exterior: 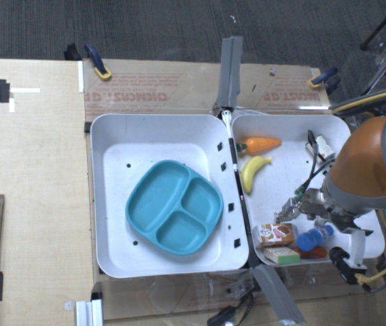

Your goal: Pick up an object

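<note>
Objects for picking lie in the right bin [285, 124]: a carrot [261, 143] near the far wall, a banana [253, 171] just in front of it, and at the near edge a cluster made up of a small carton [276, 234], a blue bottle [312, 238], a green block [283, 255] and something red [313, 252] just behind the bottle's base. The pincer [293, 208] hangs over the middle of this bin, at the end of the arm [364, 172] that comes in from the right with its orange band showing. Its metal tip sits just above and slightly to the right of the carton, close to the bottle's cap, with the banana and carrot well apart from it toward the far left corner. Whether the pincer is spread or closed cannot be told, as its tip is small and cluttered with cables. Nothing can be seen gripped in it.

The left bin [104, 182] holds a blue divided plate [174, 207], lying flat and turned at an angle. Both bins rest on the worktop [30, 148], with a cardboard sheet [179, 87] behind them held by clamps [98, 63].
</note>
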You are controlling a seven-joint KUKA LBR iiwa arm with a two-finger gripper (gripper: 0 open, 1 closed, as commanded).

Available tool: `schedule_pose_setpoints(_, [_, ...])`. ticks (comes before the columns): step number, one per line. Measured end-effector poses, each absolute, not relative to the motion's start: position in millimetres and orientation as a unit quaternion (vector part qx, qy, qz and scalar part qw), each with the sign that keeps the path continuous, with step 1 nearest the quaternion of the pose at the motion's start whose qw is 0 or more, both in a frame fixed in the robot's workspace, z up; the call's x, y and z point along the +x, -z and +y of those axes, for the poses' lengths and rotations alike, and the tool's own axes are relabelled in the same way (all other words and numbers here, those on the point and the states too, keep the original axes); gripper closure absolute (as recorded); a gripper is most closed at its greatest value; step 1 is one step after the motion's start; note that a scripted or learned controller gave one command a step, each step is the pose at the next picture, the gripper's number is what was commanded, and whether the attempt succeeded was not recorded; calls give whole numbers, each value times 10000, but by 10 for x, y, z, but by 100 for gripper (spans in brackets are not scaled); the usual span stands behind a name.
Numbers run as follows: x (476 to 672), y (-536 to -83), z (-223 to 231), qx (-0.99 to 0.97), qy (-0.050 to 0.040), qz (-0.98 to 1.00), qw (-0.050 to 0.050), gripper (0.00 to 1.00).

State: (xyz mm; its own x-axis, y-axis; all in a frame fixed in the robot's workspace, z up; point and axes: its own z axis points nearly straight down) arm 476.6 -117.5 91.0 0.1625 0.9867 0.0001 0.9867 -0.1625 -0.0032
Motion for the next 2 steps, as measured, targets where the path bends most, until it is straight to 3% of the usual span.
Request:
schedule_pose_setpoints(1, [4765,-994,-1183,-7636,-14,-6457,16,100])
schedule_pose_setpoints(2, [4765,-994,-1182,-7635,-14,-6458,16,0])
